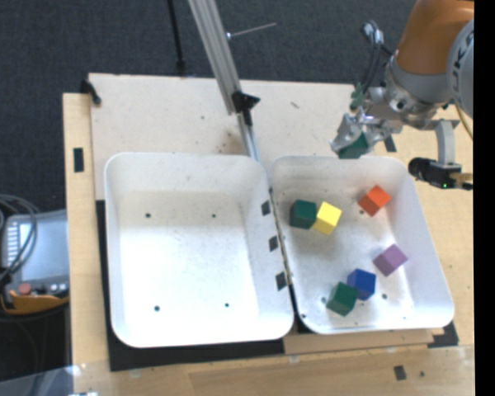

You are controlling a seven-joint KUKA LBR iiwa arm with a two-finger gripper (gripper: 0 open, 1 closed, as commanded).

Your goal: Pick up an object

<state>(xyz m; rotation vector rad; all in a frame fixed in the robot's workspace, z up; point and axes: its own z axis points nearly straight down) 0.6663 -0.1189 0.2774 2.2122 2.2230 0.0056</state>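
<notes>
Green shows between the gripper's (352, 143) fingers: a small green block (357, 146) looks clamped there, held above the far rim of the right bin (429, 246), near its far edge and toward the middle of that edge. The left bin (190, 246) lies alongside, touching at the shared wall. Down in the right bin sit a green cube (303, 214) touching a yellow cube (328, 218) toward the far-left corner, an orange cube (374, 199) near the far edge, a purple cube (389, 259) by the right wall, and a blue cube (362, 282) touching a dark green cube (341, 298) near the front edge. The pick seems mostly done. To finish it well, keep the clamp firm and lift straight, without swinging, since the block appears caught near the fingertips and could slip; stay clear of the slanted metal rail (219, 52) behind the bins.
</notes>
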